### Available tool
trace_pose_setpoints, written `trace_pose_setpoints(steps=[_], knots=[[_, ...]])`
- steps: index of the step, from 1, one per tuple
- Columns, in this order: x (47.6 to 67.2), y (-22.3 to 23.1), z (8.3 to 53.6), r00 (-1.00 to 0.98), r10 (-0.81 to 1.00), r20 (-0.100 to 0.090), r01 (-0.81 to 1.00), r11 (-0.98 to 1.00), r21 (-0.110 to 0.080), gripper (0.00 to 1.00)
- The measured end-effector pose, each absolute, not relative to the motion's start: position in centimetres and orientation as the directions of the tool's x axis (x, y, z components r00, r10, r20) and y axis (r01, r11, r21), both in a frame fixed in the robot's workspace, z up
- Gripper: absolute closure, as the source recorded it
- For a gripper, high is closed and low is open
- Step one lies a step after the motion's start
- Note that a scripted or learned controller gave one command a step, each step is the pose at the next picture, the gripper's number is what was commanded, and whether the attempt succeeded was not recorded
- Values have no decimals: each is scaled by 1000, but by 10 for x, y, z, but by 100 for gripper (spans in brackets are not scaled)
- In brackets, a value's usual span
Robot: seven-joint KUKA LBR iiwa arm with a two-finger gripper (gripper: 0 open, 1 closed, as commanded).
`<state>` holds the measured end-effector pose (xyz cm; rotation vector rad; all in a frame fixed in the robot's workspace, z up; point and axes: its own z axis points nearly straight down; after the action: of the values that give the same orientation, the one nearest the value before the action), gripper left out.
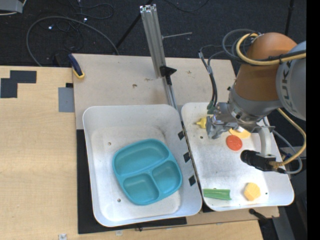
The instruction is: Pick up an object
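Observation:
The right white bin [220, 174] holds several small items: a red round piece [234, 143], a green flat piece [217, 194], a yellow lump [252, 191], a yellow piece [201, 122] near the bin's left rim, and another yellow piece [242, 132] partly under the arm. My gripper [214, 129] hangs low over the upper part of this bin, between the left yellow piece and the red piece. I see nothing between its fingers. The orange-banded wrist hides what lies right behind it.
The left white bin [100, 129] holds a teal divided plate [146, 170]. An aluminium post [155, 39] rises behind the bins. A black cable connector [257, 160] hangs over the right bin's right side. Cables loop around the arm.

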<state>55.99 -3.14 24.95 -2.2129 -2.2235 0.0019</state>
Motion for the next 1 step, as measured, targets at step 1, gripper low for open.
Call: trace_pose_setpoints(steps=[1], knots=[[572,16,231,-4,1000,1,1000,4,-6,100]])
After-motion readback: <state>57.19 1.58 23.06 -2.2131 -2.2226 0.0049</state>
